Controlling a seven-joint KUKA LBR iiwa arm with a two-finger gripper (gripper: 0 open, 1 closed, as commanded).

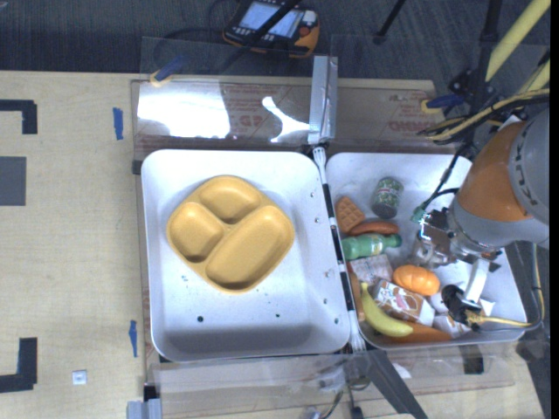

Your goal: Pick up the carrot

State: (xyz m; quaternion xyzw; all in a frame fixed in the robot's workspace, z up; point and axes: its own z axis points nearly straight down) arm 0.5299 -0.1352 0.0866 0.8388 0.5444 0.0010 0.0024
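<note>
The carrot (421, 331) is a long orange piece lying along the near wall of the right bin (507, 321), partly under a yellow banana (381, 315). My gripper (429, 248) hangs over the middle of that bin, just above a round orange fruit (417, 279). It sits well behind the carrot and is not touching it. The grey arm with its orange band (491, 195) comes in from the right and covers part of the bin.
The right bin also holds a green bottle (367, 246), a red sausage-like piece (376, 228), a waffle-like piece (348, 212), a grey-green can (387, 195) and a snack packet (397, 298). The left bin (175, 321) bears a yellow divided plate (231, 231).
</note>
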